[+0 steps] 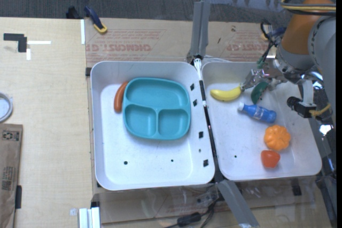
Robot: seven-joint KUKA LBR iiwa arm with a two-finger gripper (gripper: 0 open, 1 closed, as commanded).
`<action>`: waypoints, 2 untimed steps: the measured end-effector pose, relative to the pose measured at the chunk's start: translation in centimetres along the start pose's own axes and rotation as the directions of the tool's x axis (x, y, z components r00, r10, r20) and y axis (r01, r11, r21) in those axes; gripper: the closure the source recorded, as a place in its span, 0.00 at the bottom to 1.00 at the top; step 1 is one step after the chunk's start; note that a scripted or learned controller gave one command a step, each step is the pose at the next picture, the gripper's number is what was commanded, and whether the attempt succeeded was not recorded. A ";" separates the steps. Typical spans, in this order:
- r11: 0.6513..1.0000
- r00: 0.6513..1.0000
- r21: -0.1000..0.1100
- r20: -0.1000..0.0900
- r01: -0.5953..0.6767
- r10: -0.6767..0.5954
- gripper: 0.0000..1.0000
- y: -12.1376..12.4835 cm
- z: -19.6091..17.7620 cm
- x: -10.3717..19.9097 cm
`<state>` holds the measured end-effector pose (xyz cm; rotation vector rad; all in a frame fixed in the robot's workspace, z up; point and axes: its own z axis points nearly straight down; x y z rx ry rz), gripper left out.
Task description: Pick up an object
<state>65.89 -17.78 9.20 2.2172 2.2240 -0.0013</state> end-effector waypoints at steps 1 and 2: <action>1.000 1.000 -0.001 0.002 0.003 -0.003 1.00 0.0 -1.0 0.0; 1.000 1.000 -0.001 0.000 0.000 0.000 1.00 0.1 -11.6 6.9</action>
